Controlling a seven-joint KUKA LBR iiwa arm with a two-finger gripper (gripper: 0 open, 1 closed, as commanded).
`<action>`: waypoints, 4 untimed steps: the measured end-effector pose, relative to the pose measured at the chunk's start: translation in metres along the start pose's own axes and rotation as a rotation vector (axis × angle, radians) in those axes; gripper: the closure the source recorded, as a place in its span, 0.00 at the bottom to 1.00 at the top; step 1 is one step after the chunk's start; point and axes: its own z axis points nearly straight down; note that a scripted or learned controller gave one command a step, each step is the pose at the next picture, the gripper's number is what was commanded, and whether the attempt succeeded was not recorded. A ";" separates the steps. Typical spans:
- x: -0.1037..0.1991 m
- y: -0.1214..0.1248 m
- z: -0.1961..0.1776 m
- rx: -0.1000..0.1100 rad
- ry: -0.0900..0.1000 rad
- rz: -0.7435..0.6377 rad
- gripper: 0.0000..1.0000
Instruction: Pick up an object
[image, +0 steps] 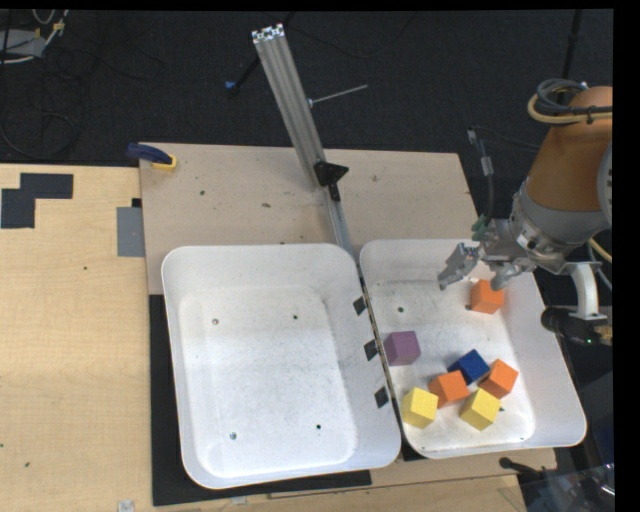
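On the worktop (250, 205), the right bin (560, 420) holds the blocks; the gripper (482, 268) hangs with fingers spread above an orange cube (487, 297), not gripping it, so the pickup seems not yet done

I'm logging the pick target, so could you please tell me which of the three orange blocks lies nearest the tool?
The orange block lying alone in the right bin, right by the tool; the other two sit in the lower cluster.

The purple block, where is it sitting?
The purple block lies in the right bin, near its left wall, apart from the cluster of blue, orange and yellow blocks.
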 end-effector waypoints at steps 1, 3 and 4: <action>0.000 0.000 0.000 0.000 0.000 0.001 0.00; 0.008 0.007 0.094 0.005 0.000 -0.002 0.00; 0.009 0.008 0.136 -0.002 -0.001 0.001 0.00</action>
